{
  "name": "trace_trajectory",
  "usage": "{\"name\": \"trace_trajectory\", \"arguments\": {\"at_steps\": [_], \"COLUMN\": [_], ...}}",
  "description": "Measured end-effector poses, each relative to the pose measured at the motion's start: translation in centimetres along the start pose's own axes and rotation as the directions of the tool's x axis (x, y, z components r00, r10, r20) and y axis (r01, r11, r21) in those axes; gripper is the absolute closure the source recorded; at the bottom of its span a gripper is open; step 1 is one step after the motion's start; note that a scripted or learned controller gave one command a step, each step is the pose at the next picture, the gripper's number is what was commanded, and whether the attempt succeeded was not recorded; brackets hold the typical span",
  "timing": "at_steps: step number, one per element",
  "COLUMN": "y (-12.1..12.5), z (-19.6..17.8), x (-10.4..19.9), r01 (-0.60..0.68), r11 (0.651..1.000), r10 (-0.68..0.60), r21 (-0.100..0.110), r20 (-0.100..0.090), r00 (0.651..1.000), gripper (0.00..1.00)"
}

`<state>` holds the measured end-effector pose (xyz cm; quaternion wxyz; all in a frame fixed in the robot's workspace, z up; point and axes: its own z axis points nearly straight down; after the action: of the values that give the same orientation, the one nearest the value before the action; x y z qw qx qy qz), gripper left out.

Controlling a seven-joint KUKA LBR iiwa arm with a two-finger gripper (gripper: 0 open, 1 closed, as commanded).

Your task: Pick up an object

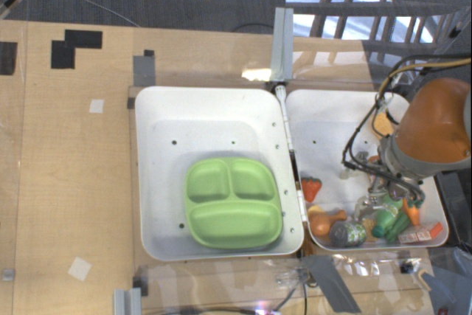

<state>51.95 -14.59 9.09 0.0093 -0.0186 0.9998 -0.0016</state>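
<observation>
From the overhead camera you look down on two shallow white bins set side by side on a wooden bench (66, 181). Take the green divided plate (234, 203) as your landmark: it lies flat in the left bin (158, 122), toward that bin's near edge, with two small compartments at the back and one wide one at the front.

To the right of the plate, past the rim where the bins meet, lies the right bin (324, 122). Its contents are heaped in the near corner. Closest to the plate is a small red strawberry-like toy (313, 189), just beyond the dividing rim. Right of the plate's front edge you see an orange-brown piece (324, 220), then a grey rounded object (345, 234) touching it, then green pieces (385, 223) and an orange carrot-like piece (412, 213). A flat red and white item (422, 236) lies furthest from the plate, against the bin's near wall.

The arm (435, 122) comes in far to the right of the plate, its orange band large in view. The gripper (377, 204) hangs low over the heap, just above the green pieces and the grey object. You cannot tell how it is set, nor whether anything is caught in it; cables and the wrist crowd that spot.
</observation>
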Motion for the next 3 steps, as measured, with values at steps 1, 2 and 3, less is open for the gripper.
{"name": "trace_trajectory", "arguments": {"at_steps": [1, 2, 3], "y": [-4.4, -4.8, -0.8], "z": [0.3, 0.2, 0.0], "x": [-6.6, -1.8, -0.9], "r01": [-0.027, -0.010, -0.087], "r11": [1.000, 1.000, 0.996], "r10": [0.027, 0.010, 0.087], "r21": [0.000, 0.000, 0.001], "r20": [-0.004, -0.005, -0.001], "r00": [1.000, 1.000, 0.996], "gripper": [0.00, 0.00, 0.00]}}
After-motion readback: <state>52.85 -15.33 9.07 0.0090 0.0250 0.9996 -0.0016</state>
